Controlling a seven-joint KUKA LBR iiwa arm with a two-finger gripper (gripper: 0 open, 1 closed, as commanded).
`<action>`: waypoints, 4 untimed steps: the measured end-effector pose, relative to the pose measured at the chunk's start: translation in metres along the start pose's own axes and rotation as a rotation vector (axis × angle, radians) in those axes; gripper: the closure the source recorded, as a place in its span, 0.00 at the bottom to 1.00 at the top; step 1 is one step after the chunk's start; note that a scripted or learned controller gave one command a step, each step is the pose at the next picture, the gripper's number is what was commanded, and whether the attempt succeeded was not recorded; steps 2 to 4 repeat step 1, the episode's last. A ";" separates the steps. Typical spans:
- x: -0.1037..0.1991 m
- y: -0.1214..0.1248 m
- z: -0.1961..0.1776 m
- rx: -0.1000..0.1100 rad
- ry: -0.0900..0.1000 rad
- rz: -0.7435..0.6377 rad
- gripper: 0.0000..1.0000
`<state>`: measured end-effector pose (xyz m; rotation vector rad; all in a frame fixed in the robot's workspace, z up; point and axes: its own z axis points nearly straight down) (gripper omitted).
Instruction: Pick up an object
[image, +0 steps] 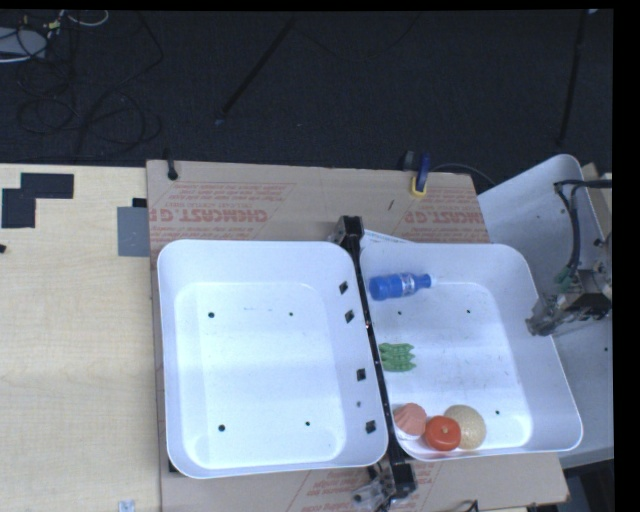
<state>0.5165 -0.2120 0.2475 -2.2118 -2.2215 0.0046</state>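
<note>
The right bin holds a blue bottle lying on its side near the far left corner. A small green object lies by the bin's left wall. At the near edge sit a pink piece, a red round object and a tan round object, all touching one another. My gripper hangs at the far right, over the right bin's right rim and apart from every object. It is small and dark against the background.
The left bin stands beside the right one, with a black divider between them. Both rest on a cardboard sheet. A blue and yellow clamp sits at the cardboard's far edge.
</note>
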 end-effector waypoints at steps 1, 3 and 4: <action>-0.001 0.064 0.052 -0.003 -0.002 0.002 1.00; -0.001 0.064 0.052 -0.003 -0.002 0.002 1.00; -0.001 0.064 0.052 -0.003 -0.002 0.002 1.00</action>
